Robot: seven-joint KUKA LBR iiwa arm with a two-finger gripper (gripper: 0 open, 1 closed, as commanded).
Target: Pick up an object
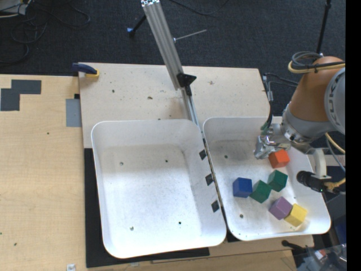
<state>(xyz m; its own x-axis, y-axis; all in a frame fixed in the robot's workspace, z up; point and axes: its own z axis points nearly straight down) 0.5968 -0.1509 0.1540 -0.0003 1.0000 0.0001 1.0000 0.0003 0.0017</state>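
Note:
Several small cubes lie in the right bin (237,134). An orange cube (278,158) sits toward the bin's right side. Below it are a blue cube (242,187), two green cubes (261,192) (277,180), a purple cube (280,208) and a yellow cube (297,214). My gripper (264,148) hangs low over the right bin, just left of and slightly above the orange cube. The view does not settle whether it touches that cube.
The left bin (113,134) lies beside the right one, with black clips along the shared rim. A slanted aluminium bar (166,44) rises behind the bins. The arm's orange band (316,89) looms at the right edge.

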